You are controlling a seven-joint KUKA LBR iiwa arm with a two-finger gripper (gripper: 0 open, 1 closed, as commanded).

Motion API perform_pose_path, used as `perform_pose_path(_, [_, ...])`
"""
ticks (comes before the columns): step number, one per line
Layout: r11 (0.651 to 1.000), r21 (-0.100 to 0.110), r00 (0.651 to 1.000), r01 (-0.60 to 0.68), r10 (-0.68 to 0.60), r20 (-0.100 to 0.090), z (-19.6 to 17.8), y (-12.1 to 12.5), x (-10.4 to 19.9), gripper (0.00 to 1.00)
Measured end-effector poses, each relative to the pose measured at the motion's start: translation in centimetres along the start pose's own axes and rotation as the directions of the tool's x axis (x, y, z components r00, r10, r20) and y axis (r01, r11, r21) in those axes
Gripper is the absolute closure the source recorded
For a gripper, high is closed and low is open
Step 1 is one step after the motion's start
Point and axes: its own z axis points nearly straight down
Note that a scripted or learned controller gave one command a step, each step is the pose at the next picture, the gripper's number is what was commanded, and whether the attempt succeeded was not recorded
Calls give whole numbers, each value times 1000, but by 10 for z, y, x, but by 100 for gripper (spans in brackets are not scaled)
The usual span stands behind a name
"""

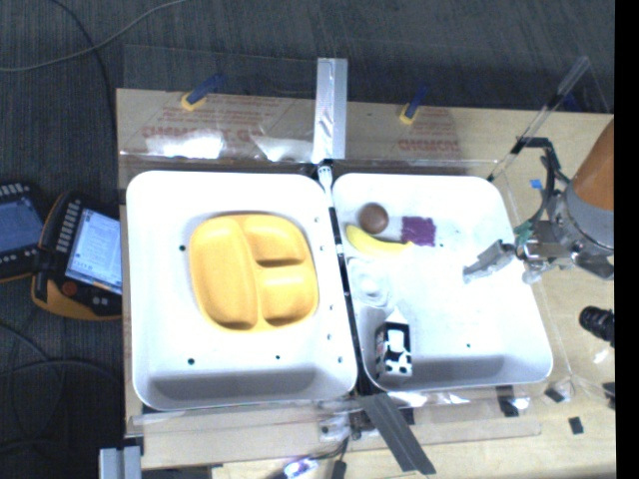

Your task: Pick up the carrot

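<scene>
My gripper hangs over the right part of the right bin, pointing left from the grey wrist at the bin's right wall. It is apart from every item in the bin, and I see nothing held in it. The nearest item is a purple piece, to the gripper's upper left.
The right bin also holds a yellow banana, a brown round item, a clear item and a black-and-white toy along its left side. A yellow divided plate lies in the left bin.
</scene>
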Motion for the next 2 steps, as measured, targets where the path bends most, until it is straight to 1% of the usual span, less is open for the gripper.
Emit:
perform_pose_path(1, [949, 0, 949, 316, -316, 0, 113, -4, 18, 0])
perform_pose_path(2, [738, -8, 738, 675, -675, 20, 141, -10, 40, 0])
